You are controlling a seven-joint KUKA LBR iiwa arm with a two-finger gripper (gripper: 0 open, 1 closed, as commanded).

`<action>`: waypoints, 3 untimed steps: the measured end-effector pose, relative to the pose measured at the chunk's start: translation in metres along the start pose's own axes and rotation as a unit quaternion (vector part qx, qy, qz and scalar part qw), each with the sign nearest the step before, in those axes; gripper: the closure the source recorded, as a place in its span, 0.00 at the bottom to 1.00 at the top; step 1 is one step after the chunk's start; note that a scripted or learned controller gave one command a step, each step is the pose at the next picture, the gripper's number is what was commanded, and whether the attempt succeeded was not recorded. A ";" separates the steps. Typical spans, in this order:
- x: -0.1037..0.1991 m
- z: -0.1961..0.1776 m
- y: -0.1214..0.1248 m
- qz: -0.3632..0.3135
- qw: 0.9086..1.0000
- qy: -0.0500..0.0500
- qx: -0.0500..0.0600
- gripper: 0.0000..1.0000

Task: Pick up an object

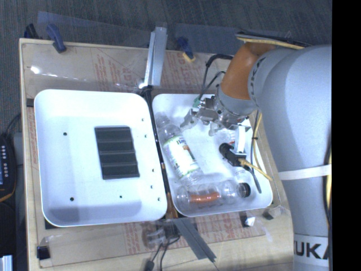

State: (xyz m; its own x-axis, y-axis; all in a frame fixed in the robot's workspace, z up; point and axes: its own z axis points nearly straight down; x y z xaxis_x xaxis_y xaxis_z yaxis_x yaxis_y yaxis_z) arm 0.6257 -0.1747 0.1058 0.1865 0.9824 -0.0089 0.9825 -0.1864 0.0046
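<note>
Camera view: gripper, grasp unclear, above right bin with 2 clear plastic bottles.

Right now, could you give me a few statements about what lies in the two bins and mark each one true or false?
1. A dark ribbed block lies in the left bin. True.
2. Two clear plastic bottles lie in the left bin. False: the labelled bottle and the bottle with orange contents lie in the right bin.
3. The gripper is above the right bin. True.
4. The dark block stands on end. False: it lies flat.
</note>
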 end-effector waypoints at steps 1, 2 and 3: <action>-0.024 -0.054 -0.004 -0.051 0.999 0.005 0.003 0.00; -0.038 -0.103 -0.032 -0.113 0.994 0.005 0.003 0.00; -0.042 -0.093 -0.039 -0.162 0.987 0.005 0.003 0.00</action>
State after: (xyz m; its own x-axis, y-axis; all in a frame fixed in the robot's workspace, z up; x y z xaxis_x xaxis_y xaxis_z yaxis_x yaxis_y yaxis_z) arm 0.5791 -0.2083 0.1991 -0.1377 0.9905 0.0013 0.9905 0.1377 -0.0025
